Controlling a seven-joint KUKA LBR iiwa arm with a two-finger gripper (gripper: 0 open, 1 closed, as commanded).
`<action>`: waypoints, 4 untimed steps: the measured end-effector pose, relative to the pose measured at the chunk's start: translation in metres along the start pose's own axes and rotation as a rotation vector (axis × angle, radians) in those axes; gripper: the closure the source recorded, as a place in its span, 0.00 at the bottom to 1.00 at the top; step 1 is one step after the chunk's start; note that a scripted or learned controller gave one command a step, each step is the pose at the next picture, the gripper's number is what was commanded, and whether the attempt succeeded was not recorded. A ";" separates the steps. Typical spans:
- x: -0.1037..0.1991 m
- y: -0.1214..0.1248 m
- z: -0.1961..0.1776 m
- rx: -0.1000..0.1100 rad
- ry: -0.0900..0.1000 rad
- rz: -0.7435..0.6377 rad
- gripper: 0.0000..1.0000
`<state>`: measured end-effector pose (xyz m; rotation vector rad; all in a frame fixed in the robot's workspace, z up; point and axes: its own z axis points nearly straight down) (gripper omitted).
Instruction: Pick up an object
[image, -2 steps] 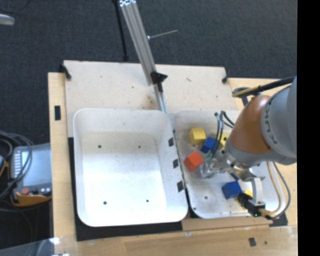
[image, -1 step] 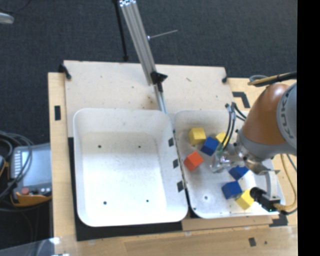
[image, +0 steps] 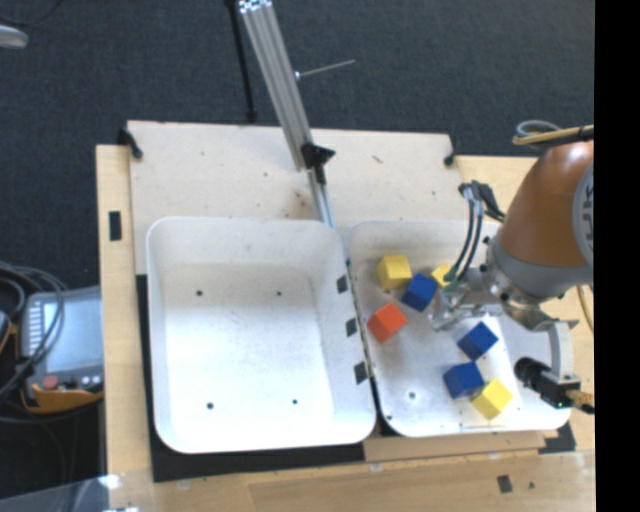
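Smooth white plastic bins (image: 250, 330), bench (image: 200, 160) — matt wood

Two white bins are being carried side by side on the tabletop (image: 115, 300). The left bin (image: 160, 300) is being seen bare. The right bin (image: 425, 425) is being occupied by blocks: a yellow block (image: 394, 271), a blue block (image: 420, 292), an orange block (image: 388, 322), a second blue block (image: 478, 339), a third blue block (image: 463, 379) and a second yellow block (image: 491, 399). The pincer (image: 447, 308) is being positioned low over the right bin, just beside the blue block near the centre.
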<state>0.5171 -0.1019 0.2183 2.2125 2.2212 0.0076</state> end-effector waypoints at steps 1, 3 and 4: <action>-0.001 0.002 -0.054 0.000 0.000 0.000 1.00; 0.109 0.036 -0.027 0.007 0.001 -0.002 1.00; 0.155 0.050 -0.014 0.007 0.001 -0.002 1.00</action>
